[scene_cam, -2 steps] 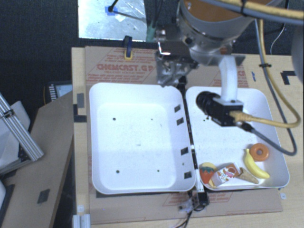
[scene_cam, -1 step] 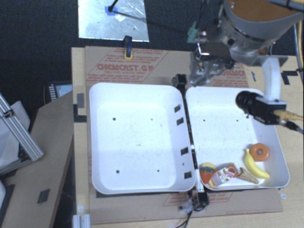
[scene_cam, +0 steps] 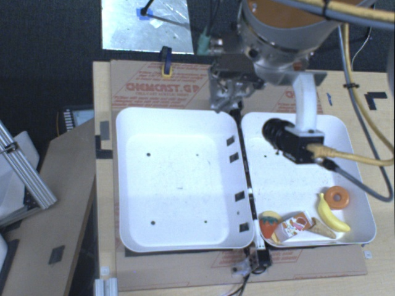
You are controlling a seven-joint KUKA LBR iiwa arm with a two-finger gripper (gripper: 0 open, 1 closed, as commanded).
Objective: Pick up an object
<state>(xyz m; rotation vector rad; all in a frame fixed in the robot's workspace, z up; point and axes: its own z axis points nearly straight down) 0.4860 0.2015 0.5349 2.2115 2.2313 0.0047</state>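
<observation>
Several small objects lie in the near right corner of the right bin (scene_cam: 355, 143). They are a yellow banana (scene_cam: 332, 213), an orange round piece (scene_cam: 337, 197), a red-orange fruit (scene_cam: 270, 224), a white and red packet (scene_cam: 293, 226) and a small brown piece (scene_cam: 321, 229). My gripper (scene_cam: 229, 100) hangs over the far end of the divider between the two bins, well away from those objects. It is dark and blurred from this angle. Nothing shows beneath it.
The left bin (scene_cam: 123, 165) lies beside the right one on brown cardboard (scene_cam: 160, 85). A black cylinder (scene_cam: 285, 139) on a white bracket hangs from the arm over the right bin, with a yellow cable (scene_cam: 355, 158) trailing right. A metal sheet (scene_cam: 145, 14) lies behind the bench.
</observation>
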